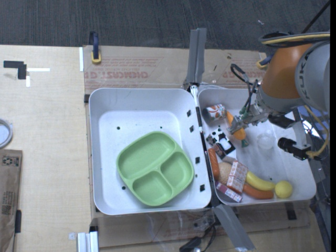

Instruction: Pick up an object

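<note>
Where the fingers (237, 126) reach, an orange carrot-shaped toy (238, 132) lies.

Gripper (237, 126) down in right bin (302, 193) (over an orange piece (239, 134))

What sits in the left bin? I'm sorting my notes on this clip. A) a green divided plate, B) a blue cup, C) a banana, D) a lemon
A: the left bin holds a green divided plate with three compartments, while the banana and the lemon lie in the right bin.
</note>
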You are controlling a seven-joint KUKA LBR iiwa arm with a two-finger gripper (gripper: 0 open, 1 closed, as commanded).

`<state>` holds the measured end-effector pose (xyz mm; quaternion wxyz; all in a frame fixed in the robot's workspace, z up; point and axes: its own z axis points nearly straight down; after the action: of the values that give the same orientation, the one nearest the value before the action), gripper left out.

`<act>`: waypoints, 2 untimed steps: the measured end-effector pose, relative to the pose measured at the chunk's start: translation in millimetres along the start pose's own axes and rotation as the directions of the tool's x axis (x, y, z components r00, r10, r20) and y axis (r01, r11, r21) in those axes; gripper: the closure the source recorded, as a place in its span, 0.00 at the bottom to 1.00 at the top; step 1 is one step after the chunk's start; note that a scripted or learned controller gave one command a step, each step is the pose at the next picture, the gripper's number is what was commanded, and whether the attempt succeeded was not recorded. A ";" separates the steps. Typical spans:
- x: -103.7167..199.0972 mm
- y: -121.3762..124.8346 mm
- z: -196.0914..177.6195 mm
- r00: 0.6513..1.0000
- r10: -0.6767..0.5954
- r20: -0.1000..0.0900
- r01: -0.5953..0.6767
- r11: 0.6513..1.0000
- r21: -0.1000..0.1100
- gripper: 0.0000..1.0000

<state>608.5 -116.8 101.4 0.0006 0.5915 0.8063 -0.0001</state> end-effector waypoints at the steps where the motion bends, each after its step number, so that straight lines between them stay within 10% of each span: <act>1: -0.9 0.0 -9.2 1.000 0.003 0.001 -0.003 1.000 0.000 1.00; 2: -6.3 40.8 12.1 0.981 0.195 -0.001 -0.195 0.981 0.019 1.00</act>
<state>649.3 -110.5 89.3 -0.0062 0.6677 0.7443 -0.0070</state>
